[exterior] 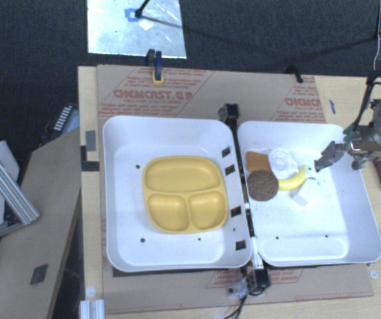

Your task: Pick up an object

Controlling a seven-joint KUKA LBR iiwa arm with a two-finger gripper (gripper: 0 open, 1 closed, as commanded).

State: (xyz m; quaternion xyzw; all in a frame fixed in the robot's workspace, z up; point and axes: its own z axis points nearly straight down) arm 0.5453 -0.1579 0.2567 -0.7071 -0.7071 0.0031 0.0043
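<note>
End effector: the end effector [326,157] reaches in from the right edge of the camera view and hangs over the upper right part of the right bin [350,248]; whether it is apart or together cannot be told from this slant.
Arm: grey links and cabling crowd the frame's right side behind the end effector.
Banana: a yellow banana [293,181] lies in the right bin just to the left of and slightly below the end effector, near its tip but apart from it.
Clear cup: a clear plastic piece [281,159] sits to the left of the end effector, touching the banana's upper side.
Brown disc: a dark round disc [263,185] lies farther left, beside the banana's lower end.
Tan slab: an orange-tan flat piece [257,160] rests just above the disc, farthest of the cluster from the end effector.
White scrap: a small pale piece [300,198] lies below the banana.
Left bin: the left bin [121,145], well apart to the left of the end effector, holds a yellow divided tray [180,193] with three compartments.
Table: both bins rest on a cardboard sheet [177,92] on the table [87,98].
</note>
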